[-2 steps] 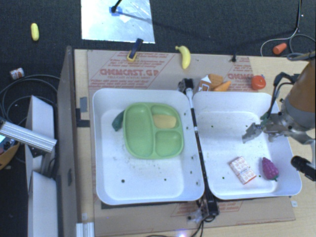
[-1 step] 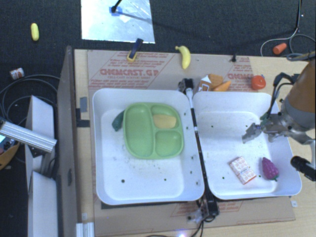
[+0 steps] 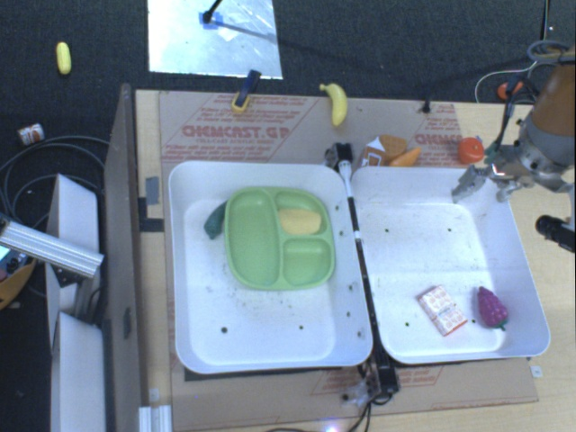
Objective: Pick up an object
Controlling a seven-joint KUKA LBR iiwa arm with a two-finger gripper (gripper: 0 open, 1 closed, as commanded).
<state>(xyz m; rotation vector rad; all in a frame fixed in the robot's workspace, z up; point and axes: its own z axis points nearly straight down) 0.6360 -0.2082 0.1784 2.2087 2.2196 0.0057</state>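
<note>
Objects for picking are lying in the right bin (image 3: 517, 241), at its near end: a small red-and-white carton (image 3: 442, 310) and, just beside it, a purple grape cluster (image 3: 491, 307). The gripper (image 3: 484, 183) is hanging over the far right corner of that bin, well apart from both. Its fingers are looking spread and are holding nothing.

Several things could be going wrong from here. The carton is lying flat and at an angle, so the fingers may be closing over its top and sliding off. The grapes are sitting close to the bin's right wall, so one finger could be striking the rim on the way down. A descent from the present spot would be meeting bare bin floor.

The left bin (image 3: 193, 331) is carrying a green divided plate (image 3: 270, 241) with a yellow piece (image 3: 301, 219) in one compartment and a dark green item (image 3: 214, 220) at its left edge. Both bins are resting on printed cardboard on the tabletop (image 3: 549, 268). A banana (image 3: 337, 103) and orange toys (image 3: 396, 153) are lying beyond the bins. Dark carpet (image 3: 81, 7), cables and a shiny sheet (image 3: 214, 25) are surrounding the bench.
</note>
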